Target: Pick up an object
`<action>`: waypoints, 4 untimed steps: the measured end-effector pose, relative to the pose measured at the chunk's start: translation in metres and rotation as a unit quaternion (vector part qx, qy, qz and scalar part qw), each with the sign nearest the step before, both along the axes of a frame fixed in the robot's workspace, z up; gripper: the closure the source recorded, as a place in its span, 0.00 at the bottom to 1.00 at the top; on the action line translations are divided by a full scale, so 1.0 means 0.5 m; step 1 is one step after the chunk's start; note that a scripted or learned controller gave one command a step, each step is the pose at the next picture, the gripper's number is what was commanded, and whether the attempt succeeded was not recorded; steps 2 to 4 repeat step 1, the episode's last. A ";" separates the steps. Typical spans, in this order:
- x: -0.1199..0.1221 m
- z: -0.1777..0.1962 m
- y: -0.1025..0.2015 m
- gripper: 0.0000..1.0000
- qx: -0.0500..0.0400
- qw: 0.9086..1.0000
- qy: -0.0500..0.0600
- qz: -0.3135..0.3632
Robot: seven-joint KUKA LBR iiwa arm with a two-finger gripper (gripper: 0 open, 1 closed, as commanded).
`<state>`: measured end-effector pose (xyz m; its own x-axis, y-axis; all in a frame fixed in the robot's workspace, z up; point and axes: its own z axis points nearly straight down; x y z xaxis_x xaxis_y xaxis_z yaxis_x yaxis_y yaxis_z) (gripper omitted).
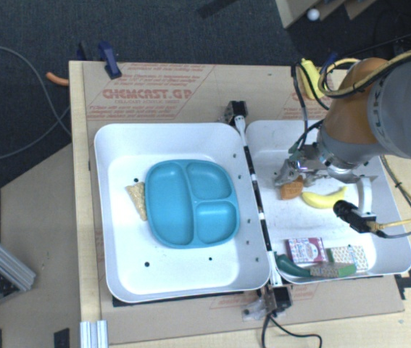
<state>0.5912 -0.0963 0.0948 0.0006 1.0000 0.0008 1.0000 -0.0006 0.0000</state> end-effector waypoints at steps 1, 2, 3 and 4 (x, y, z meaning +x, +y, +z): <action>0.016 0.211 0.092 1.00 0.000 1.000 -0.001 0.001; 0.016 0.211 0.092 1.00 0.000 1.000 -0.001 0.001; 0.016 0.211 0.092 1.00 0.000 1.000 -0.001 0.001; 0.016 0.211 0.092 1.00 0.000 1.000 -0.001 0.001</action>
